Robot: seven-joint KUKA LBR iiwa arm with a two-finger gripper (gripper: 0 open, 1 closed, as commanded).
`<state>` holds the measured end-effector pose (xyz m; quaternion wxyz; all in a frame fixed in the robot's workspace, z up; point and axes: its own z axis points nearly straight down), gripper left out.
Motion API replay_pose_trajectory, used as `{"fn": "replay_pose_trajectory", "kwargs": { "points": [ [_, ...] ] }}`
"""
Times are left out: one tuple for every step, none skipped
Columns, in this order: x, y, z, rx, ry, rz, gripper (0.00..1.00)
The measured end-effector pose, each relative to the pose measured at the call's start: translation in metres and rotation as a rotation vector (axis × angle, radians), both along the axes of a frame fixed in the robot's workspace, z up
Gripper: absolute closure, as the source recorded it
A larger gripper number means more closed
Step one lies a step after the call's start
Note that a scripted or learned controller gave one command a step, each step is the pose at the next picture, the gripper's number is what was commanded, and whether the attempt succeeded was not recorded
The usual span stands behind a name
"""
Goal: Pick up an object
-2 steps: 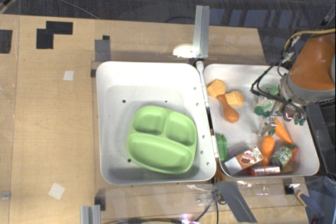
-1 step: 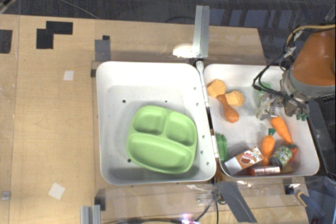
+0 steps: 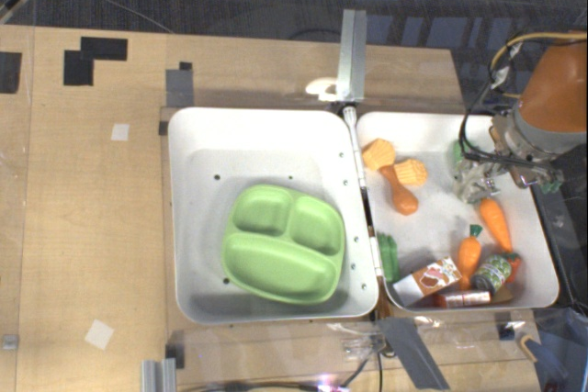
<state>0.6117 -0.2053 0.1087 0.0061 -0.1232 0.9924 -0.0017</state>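
The arm (image 3: 551,96) reaches into the right bin (image 3: 432,138) from the right, with the tool (image 3: 476,184) low over the bin's upper right part, just above the top of a carrot (image 3: 495,223). Whether the tool is apart or together, I cannot tell: it is small and mixed with cables. Nothing can be seen held in it.

The likely things to pick all lie in the right bin: the carrot just beside the tool, a 2nd carrot (image 3: 469,254) below it, a drumstick (image 3: 399,190) and an orange piece (image 3: 378,152) toward the left wall, and a crowded heap at the bottom edge with a can (image 3: 494,273) and a box (image 3: 432,277). The left bin (image 3: 197,138) holds a green tray (image 3: 283,243).

The step looks like the approach to a grasp. To do it well, aim for the nearest carrot, which lies free of its neighbours. Set the tool across its narrow width near the thick end, come straight down, close, then lift slowly. Avoid the heap, where things touch and may slip.
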Motion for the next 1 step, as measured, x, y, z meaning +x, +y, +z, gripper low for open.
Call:
{"fn": "replay_pose_trajectory", "kwargs": {
  "points": [
    [0.0067, 0.0001, 0.1468, -0.001, -0.012, -0.164, 1.00]
  ]
}}
